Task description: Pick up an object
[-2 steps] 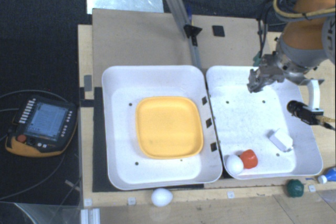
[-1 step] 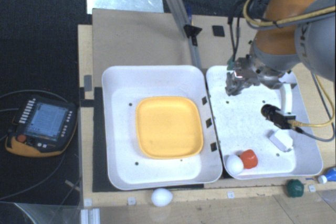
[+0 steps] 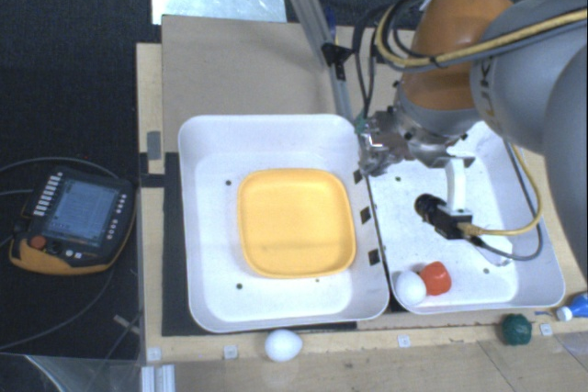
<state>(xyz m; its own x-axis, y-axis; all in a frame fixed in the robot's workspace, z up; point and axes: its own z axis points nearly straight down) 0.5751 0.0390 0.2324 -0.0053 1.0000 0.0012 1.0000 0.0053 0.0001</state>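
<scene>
Two white bins side by side on table (image 3: 230, 60). Grey arm (image 3: 542, 69) above right bin (image 3: 537, 275). Yellow plate (image 3: 296, 223) flat in left bin (image 3: 197, 225). Fingers (image 3: 370, 153) at right bin's far-left corner, spread impossible to tell. Orange object (image 3: 435, 278) touching white ball (image 3: 409, 287), right bin's near-left corner.

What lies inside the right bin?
A white ball and an orange object lie in the near left corner of the right bin. The arm covers its far part; anything beneath is hidden.
</scene>
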